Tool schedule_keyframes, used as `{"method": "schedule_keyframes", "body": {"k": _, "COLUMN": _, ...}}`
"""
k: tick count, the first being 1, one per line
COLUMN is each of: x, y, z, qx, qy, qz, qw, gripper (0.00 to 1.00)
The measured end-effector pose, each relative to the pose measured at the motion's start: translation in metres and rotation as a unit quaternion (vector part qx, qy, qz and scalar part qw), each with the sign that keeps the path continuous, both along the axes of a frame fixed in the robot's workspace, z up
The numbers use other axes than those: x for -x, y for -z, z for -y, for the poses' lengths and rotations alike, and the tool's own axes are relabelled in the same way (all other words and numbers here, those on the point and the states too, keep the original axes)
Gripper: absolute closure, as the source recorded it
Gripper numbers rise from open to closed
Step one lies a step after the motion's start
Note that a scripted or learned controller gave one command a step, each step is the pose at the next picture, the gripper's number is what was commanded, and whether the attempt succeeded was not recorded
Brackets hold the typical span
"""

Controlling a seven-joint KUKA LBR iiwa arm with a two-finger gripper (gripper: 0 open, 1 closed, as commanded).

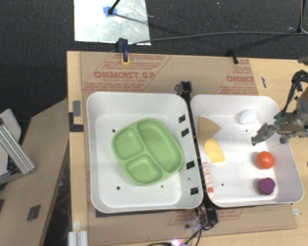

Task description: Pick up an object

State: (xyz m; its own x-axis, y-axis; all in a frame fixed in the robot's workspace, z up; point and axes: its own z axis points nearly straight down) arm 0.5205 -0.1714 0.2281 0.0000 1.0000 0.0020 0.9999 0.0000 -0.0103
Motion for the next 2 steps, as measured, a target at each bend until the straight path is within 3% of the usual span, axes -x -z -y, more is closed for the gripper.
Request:
{"method": "schedule_keyframes", "body": {"k": 1, "x": -0.003, "y": -0.006, "z": 0.000, "qx": 0.0012, "qy": -0.002, "qz": 0.006, "qw": 1.0000, "gripper": 0.00}}
{"method": "schedule_keyframes", "body": {"k": 2, "x": 0.001, "y": 0.039, "z": -0.007, "qx": 0.0006, "qy": -0.001, "qz": 0.004, "qw": 1.0000, "gripper": 0.00}}
